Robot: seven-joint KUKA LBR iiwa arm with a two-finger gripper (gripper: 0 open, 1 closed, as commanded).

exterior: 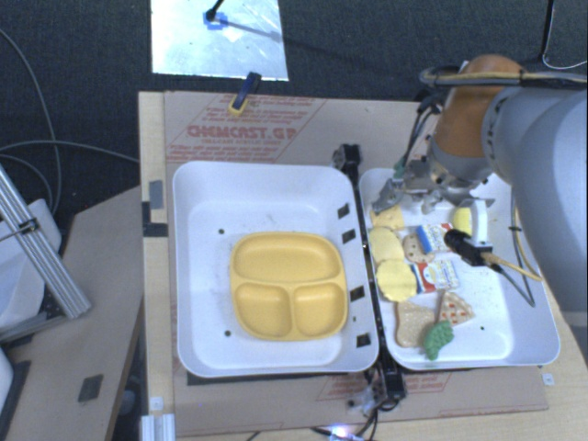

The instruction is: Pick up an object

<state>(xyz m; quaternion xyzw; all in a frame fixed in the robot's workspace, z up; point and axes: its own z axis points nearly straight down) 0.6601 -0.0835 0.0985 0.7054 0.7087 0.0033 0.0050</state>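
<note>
We judge the gripper [413, 189] hangs over the right bin's [519, 331] far yellow piece [387, 219] to grasp it; whether its jaws are apart we cannot tell.

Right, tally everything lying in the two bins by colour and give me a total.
Yellow: 5, one divided tray and four food pieces
White: 2, both printed packets
Tan: 2, a toast slice and a wedge
Green: 1, a leafy piece
Total: 10
</note>
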